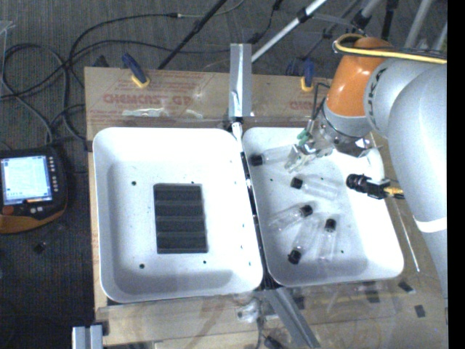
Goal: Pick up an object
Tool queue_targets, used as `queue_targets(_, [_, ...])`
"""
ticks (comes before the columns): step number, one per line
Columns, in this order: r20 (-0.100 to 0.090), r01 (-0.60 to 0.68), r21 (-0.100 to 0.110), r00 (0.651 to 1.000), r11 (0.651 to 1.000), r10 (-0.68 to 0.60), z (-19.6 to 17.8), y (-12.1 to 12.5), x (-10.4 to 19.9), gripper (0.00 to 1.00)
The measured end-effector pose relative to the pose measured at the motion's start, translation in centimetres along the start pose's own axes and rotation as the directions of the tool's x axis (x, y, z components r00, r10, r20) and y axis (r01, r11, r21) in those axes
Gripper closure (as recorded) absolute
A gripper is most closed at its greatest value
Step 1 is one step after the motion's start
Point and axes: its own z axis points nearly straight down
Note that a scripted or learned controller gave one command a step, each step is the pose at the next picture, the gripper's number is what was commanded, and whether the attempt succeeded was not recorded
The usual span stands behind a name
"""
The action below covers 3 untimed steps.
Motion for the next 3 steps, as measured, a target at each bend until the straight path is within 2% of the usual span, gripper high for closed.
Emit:
queue_targets(1, [0.005, -0.218, -0.031, 0.976, 0.976, 0.218, -11.3, 0.0, -0.7, 1.00])
queue_targets(2, [0.005, -0.218, -0.030, 0.976, 0.975, 0.218, -11.3, 0.0, -0.7, 0.00])
queue_targets(3, [0.007, -0.142, -0.026, 0.990, 0.989, 0.143, -0.1, -1.1, -0.1, 0.00])
